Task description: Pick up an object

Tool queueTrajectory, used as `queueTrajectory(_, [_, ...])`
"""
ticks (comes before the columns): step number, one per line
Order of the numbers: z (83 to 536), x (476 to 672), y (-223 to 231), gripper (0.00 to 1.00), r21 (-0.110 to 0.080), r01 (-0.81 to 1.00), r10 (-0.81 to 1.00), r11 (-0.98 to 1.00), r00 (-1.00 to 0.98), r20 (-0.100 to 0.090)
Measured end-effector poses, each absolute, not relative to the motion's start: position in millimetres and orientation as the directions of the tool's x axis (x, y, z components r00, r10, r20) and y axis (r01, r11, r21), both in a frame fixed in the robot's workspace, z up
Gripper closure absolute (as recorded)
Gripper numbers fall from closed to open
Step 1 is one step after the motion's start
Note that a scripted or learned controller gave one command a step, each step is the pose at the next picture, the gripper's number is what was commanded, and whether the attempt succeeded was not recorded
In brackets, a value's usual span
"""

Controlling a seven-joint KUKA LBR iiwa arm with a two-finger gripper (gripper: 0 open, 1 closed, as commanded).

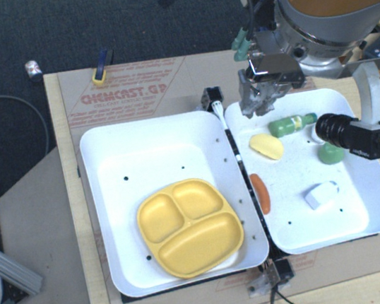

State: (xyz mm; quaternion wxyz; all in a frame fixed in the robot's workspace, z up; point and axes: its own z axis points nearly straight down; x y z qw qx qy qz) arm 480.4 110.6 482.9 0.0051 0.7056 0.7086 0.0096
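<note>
So this looks like the approach step, nothing has been picked up yet. The claw [258, 107] is hung over the back edge of the right bin [372, 215], and it can't really be told whether the claw is spread or pressed together, it's just a dark clump from this angle; nothing is seen pinched in it. The closest candidates are the pale yellow lump [266, 147] and the green bottle [291, 124], both parked just in front of the claw in the back part of that bin. The bottle is laid on its side, long axis running roughly left-right across the bin, with the white cap end pointed right toward the black camera mount [350, 135]. So, as a guess, a drop down and a wrist turn would be needed so the bottle gets squeezed across its narrow side. An orange carrot [261, 193] is laid along the bin's left wall, long axis front-to-back. A divided yellow plate [189, 226] is sat in the left bin [104, 154].
</note>
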Motion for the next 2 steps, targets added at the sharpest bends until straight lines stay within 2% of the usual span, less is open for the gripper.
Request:
queueTrajectory(1, [431,478.6,-13,1.00,-0.006,1.000,1.000,-0.014,0.014,-0.003])
queueTrajectory(2, [426,478.9,71,1.00,-0.004,1.000,1.000,0.009,-0.009,0.002])
